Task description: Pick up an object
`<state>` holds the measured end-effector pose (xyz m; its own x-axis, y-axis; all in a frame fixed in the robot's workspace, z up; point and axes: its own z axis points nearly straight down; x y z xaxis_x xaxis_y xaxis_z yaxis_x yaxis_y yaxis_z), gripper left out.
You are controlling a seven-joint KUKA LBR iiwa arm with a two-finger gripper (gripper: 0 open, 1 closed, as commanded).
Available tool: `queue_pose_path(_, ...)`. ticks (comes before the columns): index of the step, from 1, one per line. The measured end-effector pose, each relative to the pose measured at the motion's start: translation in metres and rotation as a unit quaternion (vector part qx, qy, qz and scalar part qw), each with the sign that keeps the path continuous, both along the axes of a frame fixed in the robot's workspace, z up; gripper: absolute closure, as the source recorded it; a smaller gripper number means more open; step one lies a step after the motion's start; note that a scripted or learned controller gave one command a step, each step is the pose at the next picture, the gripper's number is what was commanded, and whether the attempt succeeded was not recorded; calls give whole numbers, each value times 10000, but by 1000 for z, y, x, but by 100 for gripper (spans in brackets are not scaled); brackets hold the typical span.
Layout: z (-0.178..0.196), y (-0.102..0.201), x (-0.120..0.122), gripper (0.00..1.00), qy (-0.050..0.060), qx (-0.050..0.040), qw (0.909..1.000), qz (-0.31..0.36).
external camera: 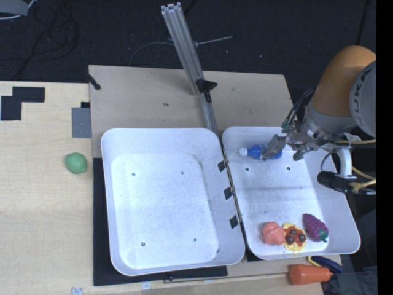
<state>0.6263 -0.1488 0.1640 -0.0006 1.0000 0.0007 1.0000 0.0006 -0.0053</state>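
Two shallow white bins with rounded corners and speckled floors are seen side by side on the pale wooden surface (pixel 43 189). The left bin (pixel 116 141) has four small dark dots on its floor. In the right bin (pixel 341 226) four things are counted: a blue bottle (pixel 261 151) with a white cap, lying on its side near the far wall, and three toys clustered at the near edge — a pink, lumpy one (pixel 272 233), a yellow and dark one (pixel 295 238) touching it, and a knobbly purple grape bunch (pixel 314 227) just beside that.

The claw (pixel 285 145) is placed low over the far part of the right bin, its grey finger (pixel 274 146) overlapping the bottle's blue body (whether the bottle lies between the fingers, or how wide they stand, cannot be told).

A smooth green ball (pixel 77 163) rests on the surface, well left of the bins. An orange carrot-shaped thing (pixel 309 274) lies just outside the right bin's near rim. A slanted ribbed metal rail (pixel 187 54) rises behind the bins.
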Motion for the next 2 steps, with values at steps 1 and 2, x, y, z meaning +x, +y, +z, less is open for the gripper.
queue_pose_path(1, -53, -4, 8, 0, -1, 1, 10000, 1)
queue_pose_path(2, -74, -3, 8, 0, -18, -3, 10000, 1)
